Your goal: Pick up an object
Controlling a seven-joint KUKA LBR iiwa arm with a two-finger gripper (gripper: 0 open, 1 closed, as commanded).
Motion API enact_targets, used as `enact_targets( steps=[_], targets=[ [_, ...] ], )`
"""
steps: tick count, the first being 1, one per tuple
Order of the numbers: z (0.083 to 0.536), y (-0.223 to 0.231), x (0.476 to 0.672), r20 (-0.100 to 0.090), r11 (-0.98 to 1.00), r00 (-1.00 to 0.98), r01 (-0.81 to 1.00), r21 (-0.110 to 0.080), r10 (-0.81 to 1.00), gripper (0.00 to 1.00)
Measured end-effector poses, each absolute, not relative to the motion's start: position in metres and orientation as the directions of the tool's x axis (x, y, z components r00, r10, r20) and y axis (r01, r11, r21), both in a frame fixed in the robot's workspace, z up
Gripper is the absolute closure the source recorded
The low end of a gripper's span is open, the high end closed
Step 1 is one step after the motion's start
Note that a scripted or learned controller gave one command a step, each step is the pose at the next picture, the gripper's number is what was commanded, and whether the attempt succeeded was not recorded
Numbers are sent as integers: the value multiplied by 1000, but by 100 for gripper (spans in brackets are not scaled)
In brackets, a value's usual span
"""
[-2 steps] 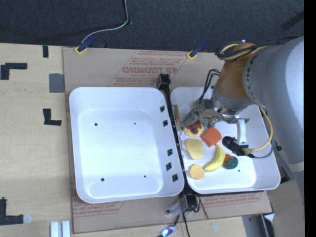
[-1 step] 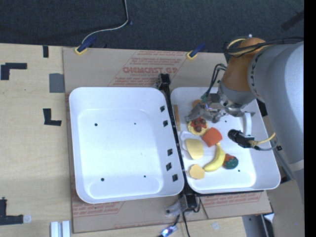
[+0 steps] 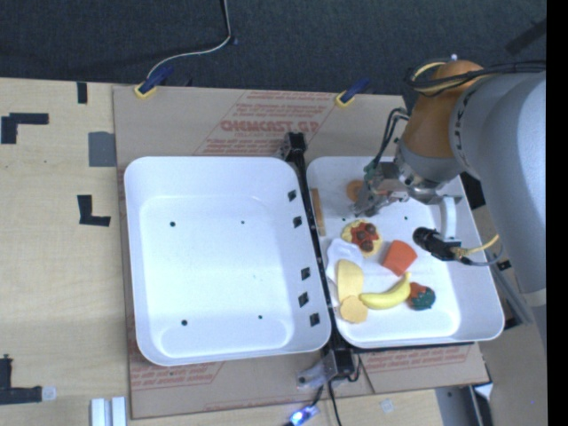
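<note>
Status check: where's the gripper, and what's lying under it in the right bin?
Gripper low over right bin, upper part. Banana, orange-red block, small pizza-like piece loose below it. Brownish item beside the fingertips, unclear.

Two bins side by side: banana [image 3: 388, 296] near the right bin's [image 3: 475, 327] front edge, gripper [image 3: 367, 204] hovering towards its back-left corner.

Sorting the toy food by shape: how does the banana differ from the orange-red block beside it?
The banana is yellow, long and curved; the orange-red block is short and boxy. The banana lies nearer the bin's front edge, the block farther back, toward the pincer. Both rest in the right bin.
</note>
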State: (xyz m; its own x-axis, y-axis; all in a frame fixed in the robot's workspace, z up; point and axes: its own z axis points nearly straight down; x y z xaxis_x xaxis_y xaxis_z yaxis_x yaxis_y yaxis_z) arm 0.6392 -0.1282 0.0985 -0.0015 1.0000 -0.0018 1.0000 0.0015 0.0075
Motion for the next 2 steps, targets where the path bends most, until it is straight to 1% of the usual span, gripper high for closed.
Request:
enact_targets(
  steps=[1, 2],
  targets=[
    [90, -131, 554, -4, 1, -1, 1000, 15, 1000, 100],
    [85, -109, 612, 0, 2, -2, 1000, 1, 1000, 100]
  ],
)
